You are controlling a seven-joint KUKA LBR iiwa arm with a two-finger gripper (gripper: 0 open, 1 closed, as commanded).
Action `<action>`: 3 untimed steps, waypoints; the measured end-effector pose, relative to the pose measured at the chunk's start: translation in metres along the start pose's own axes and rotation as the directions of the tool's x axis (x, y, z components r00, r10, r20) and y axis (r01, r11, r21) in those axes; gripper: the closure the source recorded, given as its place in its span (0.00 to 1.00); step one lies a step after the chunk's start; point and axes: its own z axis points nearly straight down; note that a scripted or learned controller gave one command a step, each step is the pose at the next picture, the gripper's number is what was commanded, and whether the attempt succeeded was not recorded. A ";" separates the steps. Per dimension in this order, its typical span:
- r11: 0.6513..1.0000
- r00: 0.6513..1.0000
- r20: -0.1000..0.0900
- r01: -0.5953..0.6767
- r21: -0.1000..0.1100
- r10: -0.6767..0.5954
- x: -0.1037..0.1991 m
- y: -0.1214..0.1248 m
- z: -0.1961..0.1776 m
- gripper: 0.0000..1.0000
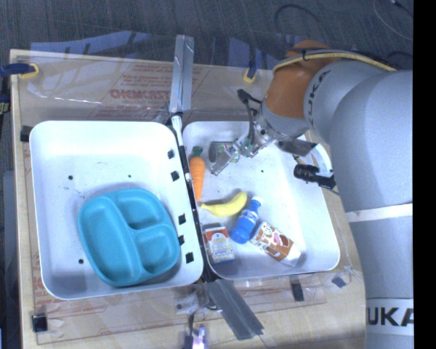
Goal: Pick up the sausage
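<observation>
On the left of the frame I see the left bin (51, 158) with a blue tray (129, 235) lying in its lower half. The tray has three sections.

Moving right, past the wall between the two bins, I come to the right bin (316, 217). An orange carrot (197, 174) lies along its left wall. Just below it is a yellow banana (225, 204). Next comes a blue bottle (245, 222), and a small carton (219, 244) sits near the front wall. A packet (275, 242) with a brown picture lies to the right of the bottle.

I cannot find anything here that I am sure is the sausage. It may be the packet, but I cannot tell.

My gripper (224, 155) hangs over the upper part of the right bin, above the carrot and banana. It looks a little open, with nothing between its fingers.

So I think the job is not done yet. I have to find the sausage, reach down, grab it and lift it.
</observation>
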 end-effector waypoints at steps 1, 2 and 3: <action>0.945 0.944 0.015 0.328 -0.001 -0.328 0.059 -0.009 -0.061 0.00; 0.906 0.906 0.010 0.424 -0.001 -0.424 0.035 -0.008 -0.004 0.00; 0.934 0.934 0.019 0.358 0.003 -0.358 0.056 -0.035 -0.005 0.00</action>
